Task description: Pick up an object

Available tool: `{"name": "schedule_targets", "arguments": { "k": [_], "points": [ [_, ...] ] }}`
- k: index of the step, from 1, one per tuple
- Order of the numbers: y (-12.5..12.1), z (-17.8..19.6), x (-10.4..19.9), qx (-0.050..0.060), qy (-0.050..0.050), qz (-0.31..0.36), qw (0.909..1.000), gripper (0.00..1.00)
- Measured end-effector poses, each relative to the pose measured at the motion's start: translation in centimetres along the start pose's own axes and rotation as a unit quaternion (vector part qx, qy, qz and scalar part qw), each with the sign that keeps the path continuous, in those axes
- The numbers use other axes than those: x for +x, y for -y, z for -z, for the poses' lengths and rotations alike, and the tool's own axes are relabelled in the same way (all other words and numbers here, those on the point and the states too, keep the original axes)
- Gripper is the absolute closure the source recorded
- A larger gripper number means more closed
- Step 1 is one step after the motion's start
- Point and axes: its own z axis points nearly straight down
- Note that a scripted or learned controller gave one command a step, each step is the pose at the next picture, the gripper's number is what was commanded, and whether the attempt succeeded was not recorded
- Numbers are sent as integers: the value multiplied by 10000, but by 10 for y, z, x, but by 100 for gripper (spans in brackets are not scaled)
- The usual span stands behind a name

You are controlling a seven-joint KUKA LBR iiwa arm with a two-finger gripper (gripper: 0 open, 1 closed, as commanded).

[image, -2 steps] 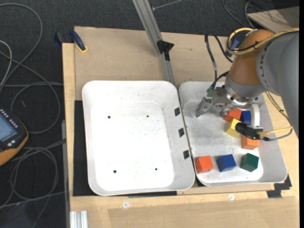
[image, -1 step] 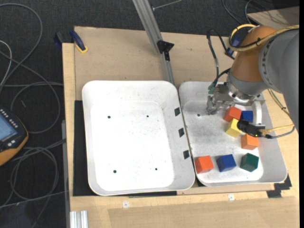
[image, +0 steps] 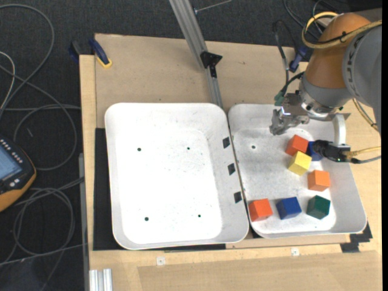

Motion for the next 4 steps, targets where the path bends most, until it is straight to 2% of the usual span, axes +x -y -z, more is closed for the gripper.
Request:
{"name": "schedule_targets", "arguments": {
  "k": [1, 2, 3, 4],
  "points": [
    [-10, 56, -7, -7, 4, 1, 10000, 100],
    [-11, 86, -7, 4, -2, 2, 10000, 100],
    [-8, 93, 54, 31, -19, 30, 10000, 100],
    [-10, 83, 103, 45, -18, 25, 10000, 100]
  ]
}}
